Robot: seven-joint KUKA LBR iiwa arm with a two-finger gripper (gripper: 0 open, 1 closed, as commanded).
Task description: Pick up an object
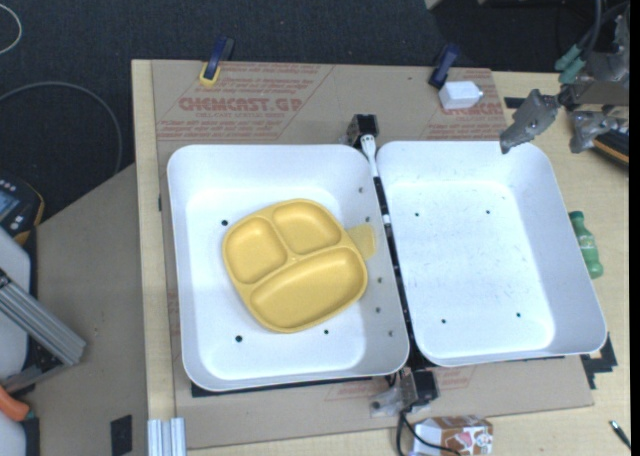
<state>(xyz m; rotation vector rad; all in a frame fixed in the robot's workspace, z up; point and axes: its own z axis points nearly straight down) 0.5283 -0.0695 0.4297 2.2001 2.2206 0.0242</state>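
Note:
A yellow divided plate (pixel 294 264) with three compartments lies flat in the left white bin (pixel 200 184), slightly right of the bin's middle. A small yellow piece (pixel 362 239) pokes out from under its right edge. My gripper (pixel 527 122) hangs at the upper right, over the far right corner of the right white bin (pixel 480 244), well away from the plate. Nothing shows in its grasp.
A black strip (pixel 380 204) runs along the seam between the bins. On the cardboard behind the bins sit a white block (pixel 460 95) and two blue clamps (pixel 215 59). A green object (pixel 585 242) lies just outside the right bin's right wall.

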